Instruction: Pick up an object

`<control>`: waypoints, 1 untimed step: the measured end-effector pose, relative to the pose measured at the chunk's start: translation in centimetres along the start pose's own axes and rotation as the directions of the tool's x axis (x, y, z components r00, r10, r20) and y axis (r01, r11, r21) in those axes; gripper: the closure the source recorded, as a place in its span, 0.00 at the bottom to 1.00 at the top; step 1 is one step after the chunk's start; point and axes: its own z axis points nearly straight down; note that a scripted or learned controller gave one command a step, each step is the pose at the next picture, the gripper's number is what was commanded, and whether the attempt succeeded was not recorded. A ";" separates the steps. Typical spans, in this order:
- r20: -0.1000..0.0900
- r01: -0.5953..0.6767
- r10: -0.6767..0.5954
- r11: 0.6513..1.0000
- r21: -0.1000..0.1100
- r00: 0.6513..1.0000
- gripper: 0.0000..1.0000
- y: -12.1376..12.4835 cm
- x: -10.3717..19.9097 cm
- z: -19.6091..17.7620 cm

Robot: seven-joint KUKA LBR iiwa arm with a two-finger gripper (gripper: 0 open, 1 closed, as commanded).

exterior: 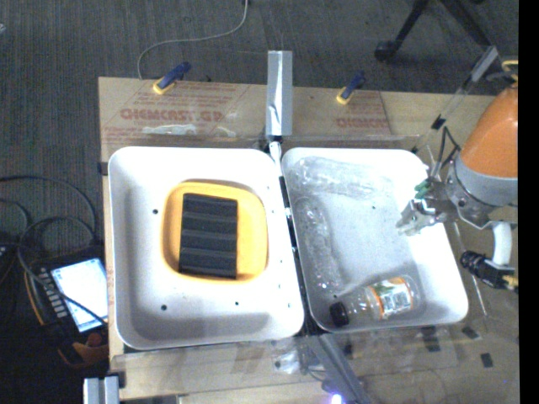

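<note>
The right bin (438, 305) holds a small bottle (379, 299) with an orange label and a black cap, lying on its side near the front wall. A clear plastic bottle (317, 241) lies along that bin's left wall, and a crumpled clear one (337, 178) lies near its back. In the left bin (135, 251) sits a yellow dish (173, 217) with a black ridged block (208, 235) in it. My gripper (416, 215) hangs over the right bin's right side, well apart from the bottles, with nothing seen in it.
A metal post (278, 95) stands behind the seam between the bins. Two blue and yellow clamps (171, 77) grip the bench's back edge. A tablet and cables (72, 289) lie on the floor at the left. A chair base (438, 7) stands at the far right.
</note>
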 end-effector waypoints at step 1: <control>-0.002 -0.182 0.182 0.983 0.000 0.983 0.00 -5.6 0.0 -2.9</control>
